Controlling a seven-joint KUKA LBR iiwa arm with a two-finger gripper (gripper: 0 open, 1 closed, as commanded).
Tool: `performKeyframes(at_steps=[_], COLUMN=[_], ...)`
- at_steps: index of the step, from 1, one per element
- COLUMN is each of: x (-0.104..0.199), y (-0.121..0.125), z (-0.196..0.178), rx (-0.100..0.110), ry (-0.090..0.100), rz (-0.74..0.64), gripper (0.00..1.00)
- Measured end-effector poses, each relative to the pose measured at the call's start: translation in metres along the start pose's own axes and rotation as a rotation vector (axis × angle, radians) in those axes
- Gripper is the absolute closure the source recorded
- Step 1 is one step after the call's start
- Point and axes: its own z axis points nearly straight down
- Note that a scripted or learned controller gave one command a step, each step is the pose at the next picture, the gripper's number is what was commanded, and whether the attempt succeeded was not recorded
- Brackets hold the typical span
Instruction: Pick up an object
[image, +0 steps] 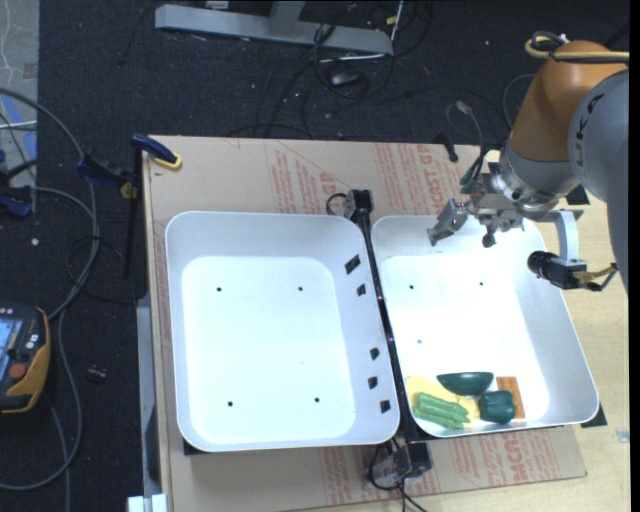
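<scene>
A yellow and black handheld device (22, 358) lies on the dark floor at the far left, beside the bench. On the bench's brown cardboard top (270, 175), a blue and yellow clamp (157, 151) grips the far left corner. The shallow white left bin (200, 235) sits next, its floor bare but for four small dark dots. A row of black clips (372, 320) runs along the seam where it meets the shallow white right bin (560, 330). In that right bin's near corner a small cluster of objects lies close together: a flat pale yellow piece (424, 386) at the left, a bumpy light green vegetable-shaped toy (441, 410) resting on it, a dark green bowl-shaped object (466, 381) just behind, a dark green blocky object (497, 406) to the right, and an orange flat piece (510, 385) touching that block. The grey arm with its orange band (560, 95) reaches in from the right, and its two-finger gripper (468, 218) hangs over the right bin's far rim, well apart from the cluster. Its fingers appear spread with nothing between them, though the small metal parts are hard to read from this angle.
</scene>
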Motion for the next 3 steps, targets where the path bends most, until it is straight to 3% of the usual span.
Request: performKeyframes(at_steps=[1, 3], x=[0.0, 0.001], y=[0.002, 0.011], z=[-0.005, 0.103], rx=[-0.008, -0.004], ry=[-0.001, 0.0], rz=[-0.001, -0.001], gripper=[0.0, 0.0])
